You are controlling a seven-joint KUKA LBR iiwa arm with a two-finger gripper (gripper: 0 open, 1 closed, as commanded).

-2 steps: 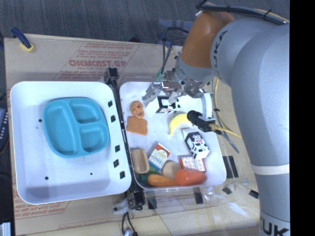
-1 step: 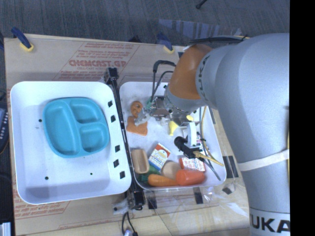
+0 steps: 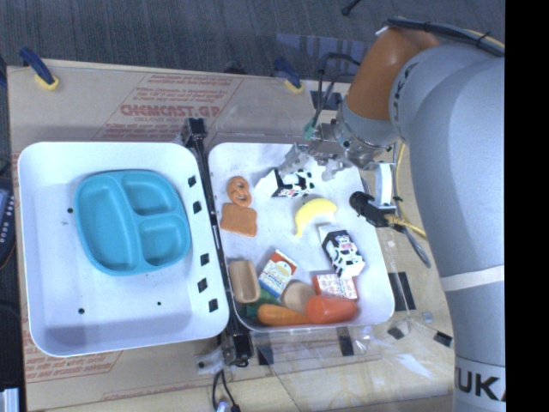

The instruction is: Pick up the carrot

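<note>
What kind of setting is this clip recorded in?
Probably a robotics lab bench for pick-and-place trials, not a kitchen. Two white bins sit on a clamped board; the right one holds toy food, such as a carrot and banana; the left holds a blue divided plate.

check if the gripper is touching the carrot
Apart. The camera view shows the gripper at the bin's far end, the carrot at its near edge.

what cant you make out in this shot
- Gripper, camera view: its fingers are blurred and too small against the right bin, so open or shut is unclear.
- Carrot, camera view: its right end is hidden behind the red thing at the bin's near edge.
- Box labels: print too small to read.
- Arm: cut off by the right edge.
</note>
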